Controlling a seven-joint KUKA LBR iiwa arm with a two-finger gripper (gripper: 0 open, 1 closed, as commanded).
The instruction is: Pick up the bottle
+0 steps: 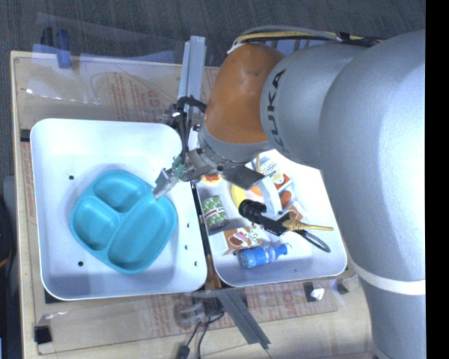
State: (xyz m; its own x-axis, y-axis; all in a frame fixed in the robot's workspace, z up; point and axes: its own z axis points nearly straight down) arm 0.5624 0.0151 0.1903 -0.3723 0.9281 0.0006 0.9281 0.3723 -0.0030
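The bottle (259, 256) is small and blue with a pale cap, and it lies on its side at the front of the right bin (325, 256). My gripper (165, 183) hangs over the right side of the left bin (52, 144), its tip at the upper right rim of a blue divided plate (124, 220). The bottle is well to the gripper's right and nearer the front, apart from it. Nothing shows between the fingers. The arm's orange band and grey body cover the back of the right bin.
The right bin also holds a green packet (214, 212), a red and white wrapper (242, 238), an orange and white packet (282, 188) and a thin gold and black tool (312, 232), all close to the bottle. The bins' shared wall (200, 234) runs between gripper and bottle.
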